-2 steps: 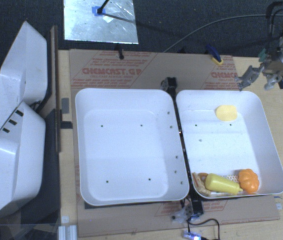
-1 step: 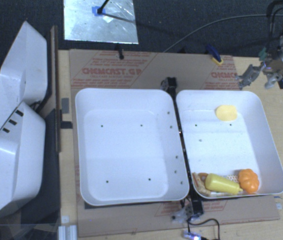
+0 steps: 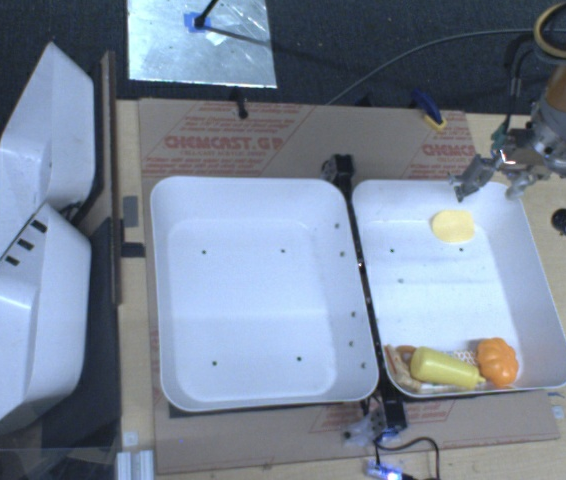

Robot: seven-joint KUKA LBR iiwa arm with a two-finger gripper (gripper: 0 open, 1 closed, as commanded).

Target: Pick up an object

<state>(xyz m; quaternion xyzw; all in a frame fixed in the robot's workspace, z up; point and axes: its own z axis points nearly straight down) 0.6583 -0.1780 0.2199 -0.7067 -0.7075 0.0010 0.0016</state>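
You can see the gripper (image 3: 494, 181) above the right bin's (image 3: 538, 268) far edge, fingers apart and holding nothing. The yellow disc (image 3: 453, 227) lies in that bin, just below the gripper.

Even overhead light, soft focus, glare on the foil sheet (image 3: 201, 26).

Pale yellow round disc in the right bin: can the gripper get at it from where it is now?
Probably yes. The pale yellow round disc lies alone on open floor of the right white bin, and the gripper hangs just above the far rim.
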